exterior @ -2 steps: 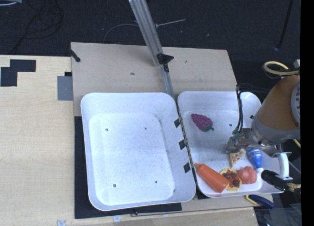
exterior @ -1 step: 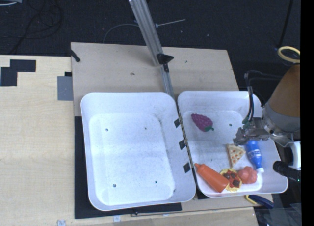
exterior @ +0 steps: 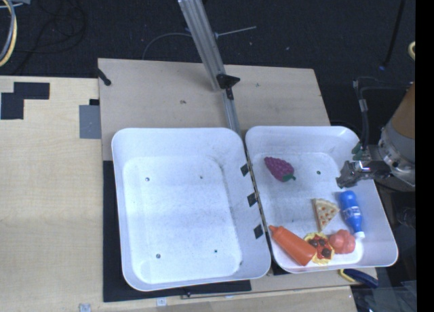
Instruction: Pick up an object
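We judge the small blue plastic bottle (exterior: 350,212), lying in the right white bin (exterior: 298,135) just below our end effector (exterior: 347,175), light, rigid and slippery; we would grip across its middle. Whether the end effector is open, we cannot tell.

camera view: fixed overhead | slanted down | both bins (exterior: 183,141) framed | arm (exterior: 400,148) enters right

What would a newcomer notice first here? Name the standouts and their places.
The bright toys clustered in the right bin: purple grapes near its far left, a blue bottle at the right wall, an orange carrot along the near edge. The gripper hangs just beyond the bottle, at the bin's right side.
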